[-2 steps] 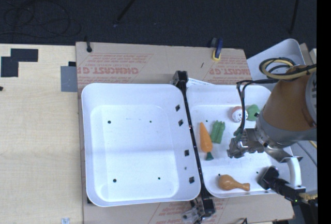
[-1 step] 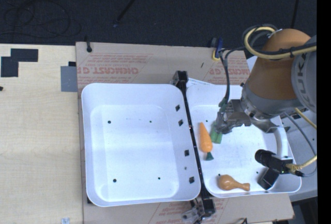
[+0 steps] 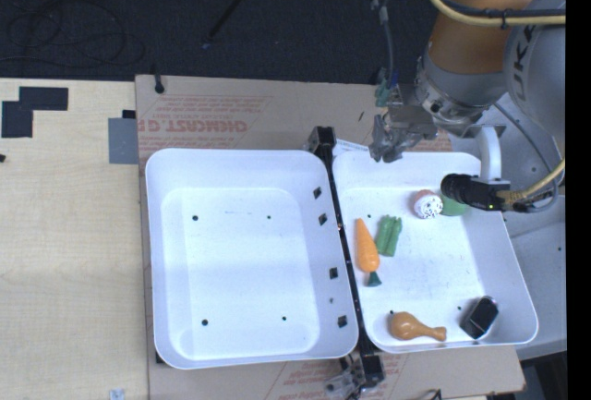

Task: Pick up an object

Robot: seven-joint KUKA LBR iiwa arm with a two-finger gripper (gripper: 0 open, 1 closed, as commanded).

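Judging by its look, the carrot [image 3: 367, 246] was a small plastic toy — light, stiff and rather smooth, so it could slip if it was pinched near the thin tip. The best place to take it seemed to be the thick orange middle, with the fingers closing across its short width, not along its length. It did not look fragile.

The gripper [image 3: 390, 147] hung over the far rim of the right bin [image 3: 517, 283], at the corner next to the divider between the two bins. I could not tell from this slanted view how its jaws stood, and nothing was seen held in it.

The carrot lay on the bin floor, nearer to the camera than the gripper and a little toward the left bin [image 3: 166, 204], well apart from the tool. Its length ran roughly away from the gripper, with the green end pointing to the near side. Just beside it, on the side away from the divider, lay a green piece [image 3: 389, 235] — almost touching, so a grasp there would probably need care. To the arm's side of the gripper a speckled ball [image 3: 427, 205] lay, and far toward the near rim were a drumstick [image 3: 415, 326] and a black block [image 3: 479, 316].
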